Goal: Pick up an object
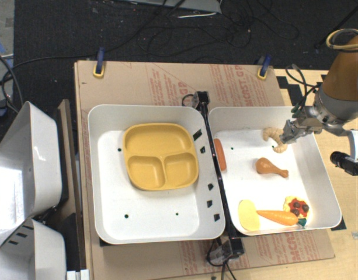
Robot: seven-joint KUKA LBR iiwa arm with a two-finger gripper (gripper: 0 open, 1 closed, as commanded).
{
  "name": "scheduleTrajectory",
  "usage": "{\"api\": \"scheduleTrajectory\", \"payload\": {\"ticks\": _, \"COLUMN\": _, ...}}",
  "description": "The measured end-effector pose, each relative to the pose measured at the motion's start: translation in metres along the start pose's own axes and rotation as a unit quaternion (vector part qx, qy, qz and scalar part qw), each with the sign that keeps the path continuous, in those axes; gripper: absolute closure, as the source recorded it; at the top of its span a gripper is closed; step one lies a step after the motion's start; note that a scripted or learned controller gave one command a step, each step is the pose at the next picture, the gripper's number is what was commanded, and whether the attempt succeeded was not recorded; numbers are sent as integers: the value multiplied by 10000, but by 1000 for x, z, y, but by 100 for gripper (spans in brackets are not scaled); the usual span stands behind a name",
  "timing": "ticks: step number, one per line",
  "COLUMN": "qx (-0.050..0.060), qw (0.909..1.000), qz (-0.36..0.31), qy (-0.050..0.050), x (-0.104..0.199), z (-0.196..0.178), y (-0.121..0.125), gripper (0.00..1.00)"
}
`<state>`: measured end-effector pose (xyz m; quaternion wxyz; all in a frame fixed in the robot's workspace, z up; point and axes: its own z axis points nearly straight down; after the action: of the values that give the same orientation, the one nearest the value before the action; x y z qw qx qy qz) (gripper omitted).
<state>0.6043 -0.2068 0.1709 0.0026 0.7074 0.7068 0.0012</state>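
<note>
Right bin [319,174], near edge: a carrot [277,217] is lying crosswise, its thick end touching a yellow slice [247,214] on the left, its tip reaching a pizza piece [297,206] at the right.

Right bin, middle: a drumstick [271,167] is lying alone on the white floor, well apart from the carrot.

Right bin, left wall: a hot dog [220,156] is lying along the divider.

Left bin [108,214]: a yellow plate [161,156] with three compartments is sitting slightly toward the far side.

Right bin, far part: a pale knobbly piece [274,137] is lying right under the gripper [291,133], which is reaching in from the right and touching or overlapping it. Whether the fingers are apart or clamped on the piece cannot be told.

Bench: both bins are resting on a cardboard sheet [149,80] held by two clamps [98,63] at the far edge.
</note>
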Motion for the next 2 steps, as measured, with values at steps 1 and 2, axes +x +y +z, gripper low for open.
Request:
{"api": "scheduleTrajectory", "payload": {"ticks": 1, "qx": 0, "qw": 10000, "qz": 4, "qy": -1, "x": -4, "z": -47, "y": -6, "gripper": 100}}
{"api": "scheduleTrajectory", "payload": {"ticks": 2, "qx": 16, "qw": 10000, "qz": -10, "qy": 5, "x": -4, "z": -52, "y": -5, "gripper": 100}}
